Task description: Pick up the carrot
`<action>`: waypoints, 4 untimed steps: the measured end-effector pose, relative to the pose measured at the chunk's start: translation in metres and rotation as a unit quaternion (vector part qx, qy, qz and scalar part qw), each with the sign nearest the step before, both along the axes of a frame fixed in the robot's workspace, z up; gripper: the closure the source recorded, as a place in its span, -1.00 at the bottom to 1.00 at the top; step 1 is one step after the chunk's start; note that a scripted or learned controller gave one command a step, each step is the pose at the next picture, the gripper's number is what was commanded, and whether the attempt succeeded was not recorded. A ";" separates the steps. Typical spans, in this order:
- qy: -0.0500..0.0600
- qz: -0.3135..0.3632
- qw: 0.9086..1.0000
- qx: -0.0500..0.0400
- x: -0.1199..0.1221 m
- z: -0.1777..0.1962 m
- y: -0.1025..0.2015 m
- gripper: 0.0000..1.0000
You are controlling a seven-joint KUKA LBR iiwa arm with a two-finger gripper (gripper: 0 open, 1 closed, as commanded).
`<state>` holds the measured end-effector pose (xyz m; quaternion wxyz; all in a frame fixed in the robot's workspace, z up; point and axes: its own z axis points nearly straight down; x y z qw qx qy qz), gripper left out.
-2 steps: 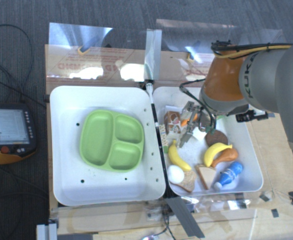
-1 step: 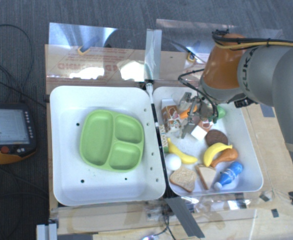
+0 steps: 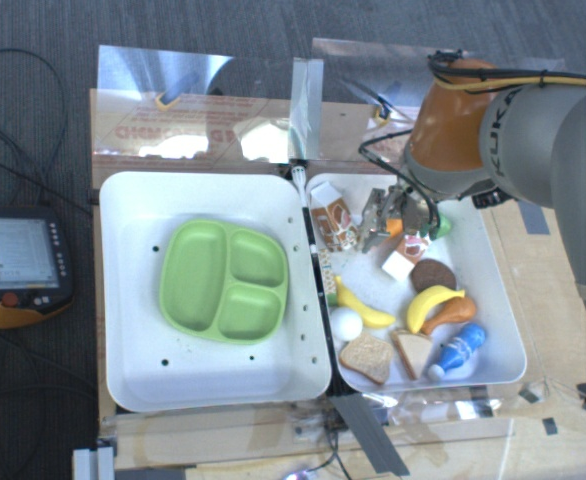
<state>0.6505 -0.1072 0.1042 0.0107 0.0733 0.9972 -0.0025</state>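
You see the gripper low in the right bin, and whether it grasps anything you cannot tell. The carrot, a small orange piece, lies right at its tip, toward the white block.

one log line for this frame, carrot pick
phase: reaching | hand: low in right bin, upper part | carrot: orange bit at hand, grasp unclear | left bin: green tray
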 end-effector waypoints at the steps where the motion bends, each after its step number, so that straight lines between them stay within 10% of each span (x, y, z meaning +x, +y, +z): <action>1: 0.004 -0.005 1.000 0.003 -0.021 0.086 0.035 1.00; 2: 0.006 -0.004 1.000 0.003 -0.022 0.091 0.035 1.00; 3: 0.011 0.067 0.998 0.004 -0.141 0.087 0.124 1.00; 4: 0.002 0.051 0.999 0.000 -0.093 0.213 0.026 1.00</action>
